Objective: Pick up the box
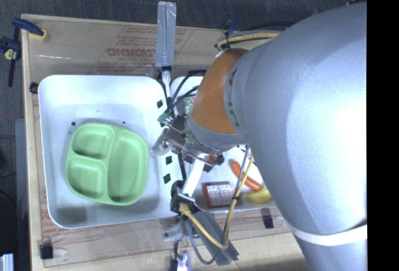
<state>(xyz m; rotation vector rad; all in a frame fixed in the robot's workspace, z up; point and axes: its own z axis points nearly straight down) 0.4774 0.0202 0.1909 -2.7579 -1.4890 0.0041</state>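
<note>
Big grey arm [312, 126] up front, box not grabbed

Arm bends in from the right, with the orange band [212, 98] above the wrist and the gripper [164, 139] over the wall between the two bins. Can't tell if it's open or closed. Box [218, 194] lies in the right bin [181, 84] near the front edge, below-right of the gripper and apart from it. Green plate [107, 164] sits in the left bin [56, 95].
</note>
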